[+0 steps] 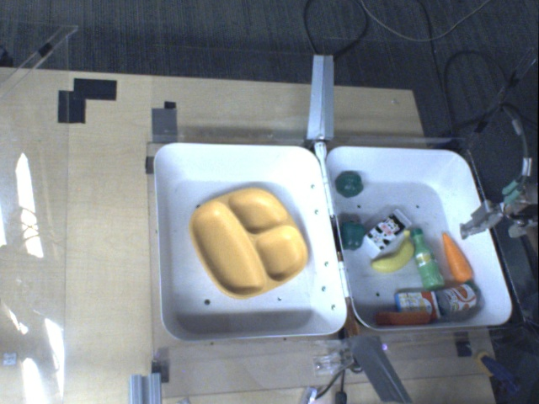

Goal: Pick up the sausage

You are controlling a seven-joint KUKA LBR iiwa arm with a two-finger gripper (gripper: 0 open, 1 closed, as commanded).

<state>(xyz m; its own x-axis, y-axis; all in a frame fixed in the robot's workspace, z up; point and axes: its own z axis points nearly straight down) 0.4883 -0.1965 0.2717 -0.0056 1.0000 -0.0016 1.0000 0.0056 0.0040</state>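
Observation:
The sausage (pixel 392 317) is a dark red stick lying flat along the front wall of the right bin (pixel 438 165), just in front of a labelled can (pixel 438 301). My gripper (pixel 478 224) hangs at the right rim of that bin, above and to the right of the carrot (pixel 456 258). It is well apart from the sausage, and nothing shows in it.
The right bin also holds a green bottle (pixel 425 262), a banana (pixel 392 259), a small printed box (pixel 387 228) and two teal round pieces (pixel 349 183). A large yellow bread-shaped thing (pixel 248 241) lies in the left bin (pixel 177 310). A metal post (pixel 322 99) stands behind the bins.

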